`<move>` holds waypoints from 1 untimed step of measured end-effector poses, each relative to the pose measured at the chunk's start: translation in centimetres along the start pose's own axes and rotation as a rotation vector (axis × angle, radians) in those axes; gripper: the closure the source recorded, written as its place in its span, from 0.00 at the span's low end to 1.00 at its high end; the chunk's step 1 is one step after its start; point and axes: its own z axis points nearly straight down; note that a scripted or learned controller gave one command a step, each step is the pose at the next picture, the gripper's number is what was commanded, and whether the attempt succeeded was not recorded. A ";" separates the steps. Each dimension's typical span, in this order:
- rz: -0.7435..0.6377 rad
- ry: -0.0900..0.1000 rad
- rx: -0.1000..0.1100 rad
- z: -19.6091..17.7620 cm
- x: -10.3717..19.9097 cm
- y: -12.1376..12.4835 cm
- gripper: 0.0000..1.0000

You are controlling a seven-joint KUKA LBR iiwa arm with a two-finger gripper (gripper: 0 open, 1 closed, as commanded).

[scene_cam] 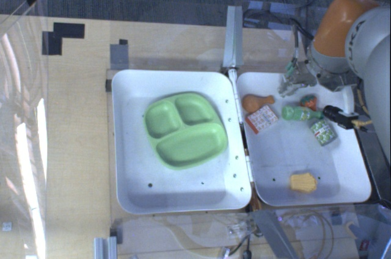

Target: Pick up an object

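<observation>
Green plastic bottle point(300, 112), lying at about one o'clock in the right bin point(342, 193), looks light, stiff and slick, so I'd pinch its midsection; gripper point(297, 82) hovers just above, jaws apparently parted, though blurred.

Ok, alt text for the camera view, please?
The gripper hovers over the right bin's far edge, near an orange drumstick, green bottle, red-and-white card, green packet and yellow piece. The left bin holds a green divided plate.
</observation>
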 end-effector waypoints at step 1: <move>-0.001 0.001 0.002 0.1 0.0 0.0 0.00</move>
